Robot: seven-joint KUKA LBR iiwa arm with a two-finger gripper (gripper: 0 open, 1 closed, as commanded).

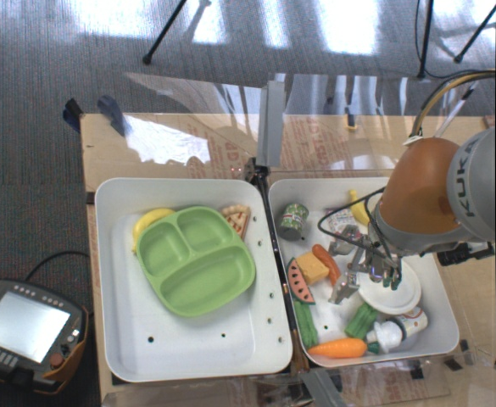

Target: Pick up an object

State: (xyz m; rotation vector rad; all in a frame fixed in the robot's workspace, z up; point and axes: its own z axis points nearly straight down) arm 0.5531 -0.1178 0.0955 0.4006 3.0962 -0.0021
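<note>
Carrot [339, 348] lengthwise left-right, tip rightward; gripper [355, 280] fingers' spread impossible to tell.

A light wooden bench [112, 155] seen from above at a slant, carrying two shallow white bins set side by side with their inner edges touching. The left bin [120, 329] and the right bin [444, 312] sit toward the near edge of the bench, and a crumpled piece of clear plastic sheet [167, 141] lies on the bare wood behind the left bin, near the far left corner. An upright grey post [270, 125] rises at the back, just behind where the bins meet
</note>
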